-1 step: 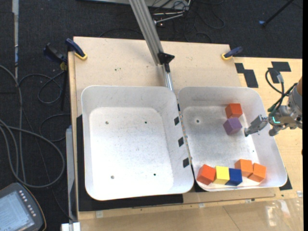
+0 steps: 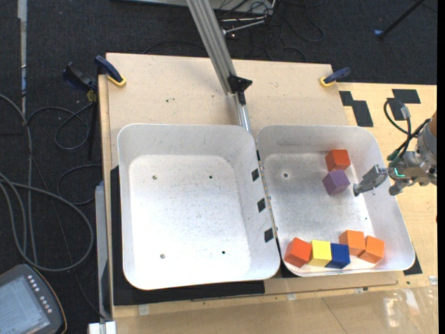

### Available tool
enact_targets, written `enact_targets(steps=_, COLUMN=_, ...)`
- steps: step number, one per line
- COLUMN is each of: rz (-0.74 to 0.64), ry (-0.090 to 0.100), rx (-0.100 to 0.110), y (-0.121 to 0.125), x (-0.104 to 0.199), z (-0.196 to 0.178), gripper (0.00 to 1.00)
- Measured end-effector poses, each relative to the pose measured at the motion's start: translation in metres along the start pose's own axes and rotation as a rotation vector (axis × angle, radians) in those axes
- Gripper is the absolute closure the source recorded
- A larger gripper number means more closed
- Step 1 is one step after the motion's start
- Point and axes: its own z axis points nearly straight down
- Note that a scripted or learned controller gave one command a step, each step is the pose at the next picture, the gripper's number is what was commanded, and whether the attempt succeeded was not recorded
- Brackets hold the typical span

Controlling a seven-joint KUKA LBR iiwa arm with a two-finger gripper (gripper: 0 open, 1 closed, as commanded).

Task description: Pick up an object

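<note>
Seen from above at a slant: a pale wooden counter (image 2: 174,89) bearing two shallow white bins side by side. Left bin (image 2: 139,186) speckled with fine dark marks. Right bin (image 2: 299,162) carrying all the blocks.

Near the right bin's far right corner, an orange cube (image 2: 338,159); just beside it, toward the camera and slightly left, a purple cube (image 2: 336,181), the two close together, contact not clear. Along the near wall of the same bin, a row of blocks: a larger orange block (image 2: 298,251) at the left end, a yellow block (image 2: 321,252) touching it, a blue block (image 2: 340,255) touching the yellow, then two more orange blocks (image 2: 354,241) and (image 2: 374,248) at the right end, packed against each other.

Reaching in from the right, the grey arm (image 2: 417,160), with the pincer (image 2: 366,181) hanging over the right bin's right side, just to the right of the purple cube and apart from it. Nothing seen between the fingers; open or closed, cannot tell from this angle.

At the counter's far corners, blue and yellow clamps (image 2: 111,72) and (image 2: 334,76). From the far edge down to the seam between the bins, a slanted metal pole (image 2: 212,37). On the dark floor around the counter, loose cables (image 2: 42,179).
</note>
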Motion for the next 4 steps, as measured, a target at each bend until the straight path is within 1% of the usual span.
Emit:
enact_targets(steps=2, rz=0.001, ry=0.003, rx=0.006, y=-0.012, x=0.018, z=0.102, gripper=0.0)
enact_targets(steps=3, rz=0.002, ry=0.0, rx=0.001, y=-0.012, x=0.018, z=0.127, gripper=0.0)
enact_targets(steps=4, rz=0.002, ry=-0.001, rx=-0.003, y=-0.011, x=0.018, z=0.116, gripper=1.0)
